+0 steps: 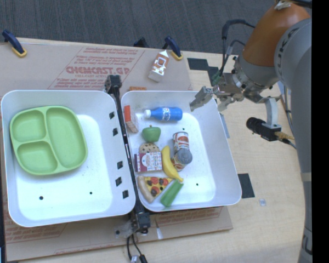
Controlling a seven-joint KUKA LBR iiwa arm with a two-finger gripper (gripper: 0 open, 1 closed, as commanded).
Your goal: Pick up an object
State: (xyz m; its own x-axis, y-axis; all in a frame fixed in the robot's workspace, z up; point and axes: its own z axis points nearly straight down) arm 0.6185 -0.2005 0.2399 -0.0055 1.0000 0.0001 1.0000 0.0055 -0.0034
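Observation:
The right bin holds several small items. Among them are a blue bottle lying on its side, a green apple, a red can, a banana, a pizza slice and a green cucumber. My gripper hovers over the bin's upper right corner, just right of the blue bottle. Its fingers are spread open, with nothing between them.
A green divided plate lies in the left bin. A small orange-and-white bottle lies on the cardboard behind the bins. The hinge strip runs between the bins. Blue clamps hold the board's back edge.

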